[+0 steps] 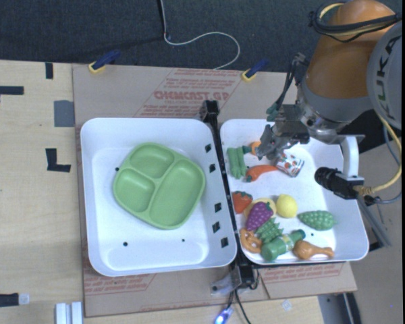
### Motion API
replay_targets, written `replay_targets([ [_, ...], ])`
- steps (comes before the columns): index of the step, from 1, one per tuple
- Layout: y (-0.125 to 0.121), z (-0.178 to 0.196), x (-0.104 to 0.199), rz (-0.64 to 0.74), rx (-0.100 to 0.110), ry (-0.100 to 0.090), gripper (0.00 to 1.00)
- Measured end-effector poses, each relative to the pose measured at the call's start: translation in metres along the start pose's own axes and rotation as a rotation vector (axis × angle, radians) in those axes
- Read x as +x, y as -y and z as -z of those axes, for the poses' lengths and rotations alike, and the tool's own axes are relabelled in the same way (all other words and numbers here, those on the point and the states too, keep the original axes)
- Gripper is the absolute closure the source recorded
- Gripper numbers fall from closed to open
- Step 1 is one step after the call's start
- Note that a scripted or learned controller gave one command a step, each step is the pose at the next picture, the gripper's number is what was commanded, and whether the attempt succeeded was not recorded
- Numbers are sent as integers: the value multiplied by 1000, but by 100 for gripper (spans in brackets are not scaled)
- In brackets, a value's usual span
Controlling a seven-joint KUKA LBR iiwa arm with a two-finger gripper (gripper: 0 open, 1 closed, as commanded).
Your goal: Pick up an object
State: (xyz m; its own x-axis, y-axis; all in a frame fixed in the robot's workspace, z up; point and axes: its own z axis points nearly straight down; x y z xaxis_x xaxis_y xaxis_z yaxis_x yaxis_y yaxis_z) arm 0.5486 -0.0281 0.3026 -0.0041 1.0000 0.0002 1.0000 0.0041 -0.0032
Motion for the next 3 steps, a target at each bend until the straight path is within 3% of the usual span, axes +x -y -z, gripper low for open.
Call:
replay_targets([
  [1,62,202,30,1,-22,-2,100],
  [2,60,174,28,-3,0,1,100],
  [3,65,196,122,8,-4,-2,100],
])
